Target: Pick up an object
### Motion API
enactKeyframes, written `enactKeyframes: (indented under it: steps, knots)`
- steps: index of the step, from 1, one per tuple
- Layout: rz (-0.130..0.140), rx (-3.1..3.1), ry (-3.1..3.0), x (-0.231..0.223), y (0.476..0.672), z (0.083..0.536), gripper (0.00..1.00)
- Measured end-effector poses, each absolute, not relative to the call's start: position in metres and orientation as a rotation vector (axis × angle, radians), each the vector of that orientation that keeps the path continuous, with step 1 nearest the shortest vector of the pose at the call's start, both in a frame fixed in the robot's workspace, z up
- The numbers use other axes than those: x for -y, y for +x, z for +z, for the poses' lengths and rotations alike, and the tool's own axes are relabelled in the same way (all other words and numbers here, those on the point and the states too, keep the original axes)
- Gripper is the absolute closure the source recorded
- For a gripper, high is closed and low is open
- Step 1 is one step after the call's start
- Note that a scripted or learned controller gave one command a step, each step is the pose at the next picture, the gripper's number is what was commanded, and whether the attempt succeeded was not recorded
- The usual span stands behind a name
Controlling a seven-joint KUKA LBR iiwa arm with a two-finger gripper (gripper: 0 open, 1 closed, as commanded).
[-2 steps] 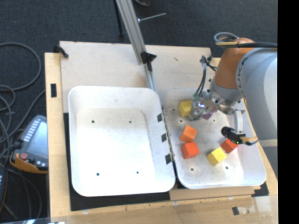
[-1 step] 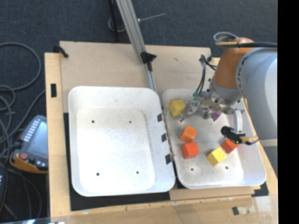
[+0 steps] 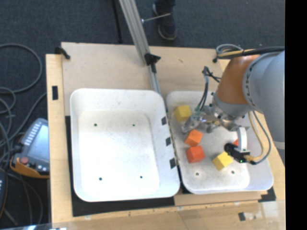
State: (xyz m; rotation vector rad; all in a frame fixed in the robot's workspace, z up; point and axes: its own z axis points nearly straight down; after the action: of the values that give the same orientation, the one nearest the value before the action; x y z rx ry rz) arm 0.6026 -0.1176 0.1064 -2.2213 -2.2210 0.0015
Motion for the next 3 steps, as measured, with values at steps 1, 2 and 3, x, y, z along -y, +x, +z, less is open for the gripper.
enactKeyframes:
  steps: [1, 2, 3]
  knots:
    - [-0.001, 2.221, -2.226, 0.101, 0.566, 0.097, 0.0]
    - [-0.004, 2.217, -2.234, 0.103, 0.567, 0.108, 1.0]
    - [-0.009, 2.232, -2.218, 0.058, 0.543, 0.201, 1.0]
